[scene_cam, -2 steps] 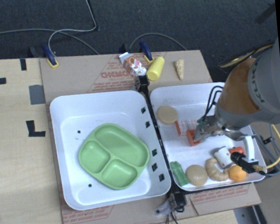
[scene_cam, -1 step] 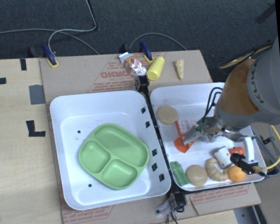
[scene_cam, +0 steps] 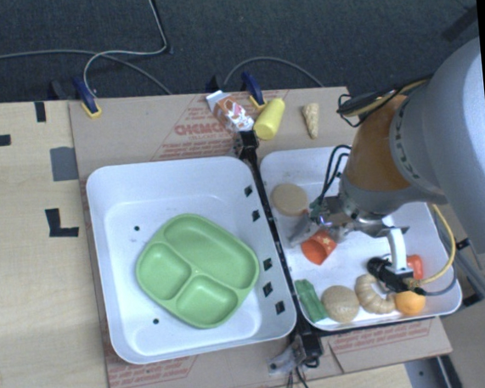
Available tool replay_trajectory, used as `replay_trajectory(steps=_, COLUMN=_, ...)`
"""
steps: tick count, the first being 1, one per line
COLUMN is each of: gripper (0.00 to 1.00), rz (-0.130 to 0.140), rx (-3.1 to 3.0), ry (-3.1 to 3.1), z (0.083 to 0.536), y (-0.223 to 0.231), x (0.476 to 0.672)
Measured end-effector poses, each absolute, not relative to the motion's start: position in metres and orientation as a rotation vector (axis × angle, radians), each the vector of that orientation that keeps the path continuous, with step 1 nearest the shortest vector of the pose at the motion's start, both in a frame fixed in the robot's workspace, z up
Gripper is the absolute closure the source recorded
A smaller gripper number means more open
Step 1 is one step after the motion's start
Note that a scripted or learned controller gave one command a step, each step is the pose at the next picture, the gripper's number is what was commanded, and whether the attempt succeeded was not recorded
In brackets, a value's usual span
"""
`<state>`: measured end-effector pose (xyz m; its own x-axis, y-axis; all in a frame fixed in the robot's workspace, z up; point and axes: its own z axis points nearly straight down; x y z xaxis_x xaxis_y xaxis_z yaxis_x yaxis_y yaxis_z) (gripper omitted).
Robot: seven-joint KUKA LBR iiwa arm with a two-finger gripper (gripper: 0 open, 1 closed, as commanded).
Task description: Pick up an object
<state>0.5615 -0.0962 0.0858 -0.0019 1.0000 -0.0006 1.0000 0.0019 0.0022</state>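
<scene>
- The arm (scene_cam: 429, 141), grey with an orange band, reaches in from the right and bends down over the right bin.
- The left bin (scene_cam: 110, 193) carries a green divided plate (scene_cam: 199, 270) lying flat, turned at a slant (three compartments show).
- The right bin (scene_cam: 441, 302) carries the small things: a round tan piece (scene_cam: 289, 199) at its far left, an orange-red object (scene_cam: 319, 247) near the middle, a green piece (scene_cam: 309, 300) at the near left against the wall, a beige potato-like lump (scene_cam: 341, 303) just right of it, a curved tan piece (scene_cam: 372, 294) beside that, and an orange ball (scene_cam: 411, 302) at the near right.
- The gripper (scene_cam: 318, 224) is low over the middle of the right bin, directly above the orange-red object and touching or nearly touching its far edge; I cannot tell how the claw is set, as the wrist and cables hide it.
- On the cardboard beyond the bins lie a yellow bottle-like item (scene_cam: 270, 118), a small printed carton (scene_cam: 229, 111) to its left and a pale cone-like piece (scene_cam: 311, 120) to its right.
</scene>
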Motion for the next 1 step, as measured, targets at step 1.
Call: replay_trajectory(steps=1, gripper=1.00, rz=0.001, rx=2.217, ry=2.221, z=0.0955, y=-0.0965, x=0.5616)
